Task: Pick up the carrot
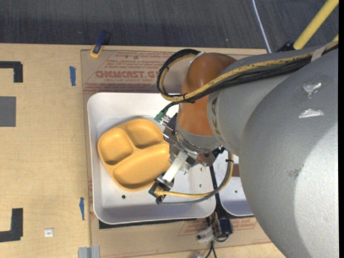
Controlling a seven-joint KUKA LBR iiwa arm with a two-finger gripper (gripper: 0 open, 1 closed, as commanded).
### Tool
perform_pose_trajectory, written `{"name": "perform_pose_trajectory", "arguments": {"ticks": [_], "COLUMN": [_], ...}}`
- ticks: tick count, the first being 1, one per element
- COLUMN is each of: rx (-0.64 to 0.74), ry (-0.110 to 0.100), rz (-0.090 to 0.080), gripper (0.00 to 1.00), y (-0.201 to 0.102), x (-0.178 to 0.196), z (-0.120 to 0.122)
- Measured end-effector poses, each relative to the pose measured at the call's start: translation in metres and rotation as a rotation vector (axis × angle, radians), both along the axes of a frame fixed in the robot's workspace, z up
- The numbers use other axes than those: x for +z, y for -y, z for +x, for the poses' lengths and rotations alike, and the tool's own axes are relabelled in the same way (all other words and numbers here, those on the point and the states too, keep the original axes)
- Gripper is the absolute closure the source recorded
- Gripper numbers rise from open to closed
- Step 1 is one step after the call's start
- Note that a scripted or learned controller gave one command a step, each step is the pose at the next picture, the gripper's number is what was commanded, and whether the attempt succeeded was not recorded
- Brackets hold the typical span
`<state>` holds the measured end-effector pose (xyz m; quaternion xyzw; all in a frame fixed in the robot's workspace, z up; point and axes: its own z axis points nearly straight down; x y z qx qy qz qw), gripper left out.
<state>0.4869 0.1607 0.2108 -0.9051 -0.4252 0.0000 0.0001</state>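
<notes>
Yellow plate (129,149) in bin (102,198), arm (279,144) — perhaps touching.

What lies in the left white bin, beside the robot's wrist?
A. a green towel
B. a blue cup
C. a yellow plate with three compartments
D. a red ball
C: a yellow plate with three compartments lies in the left bin, and the arm hides part of its right edge.
</notes>
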Motion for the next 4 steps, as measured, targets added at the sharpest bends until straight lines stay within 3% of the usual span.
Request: {"name": "perform_pose_trajectory", "arguments": {"ticks": [1, 2, 3, 4], "rx": [-0.066, -0.279, -0.216, -0.561], "ry": [-0.002, 0.001, -0.004, -0.003], "rz": [0.000, 0.001, 0.000, 0.000], "gripper": [1.00, 1.00, 1.00, 1.00], "y": [-0.049, -0.041, 0.060, 0.036], "x": [-0.052, 0.034, 0.056, -0.056], "z": [0.054, 0.061, 0.060, 0.025]}}
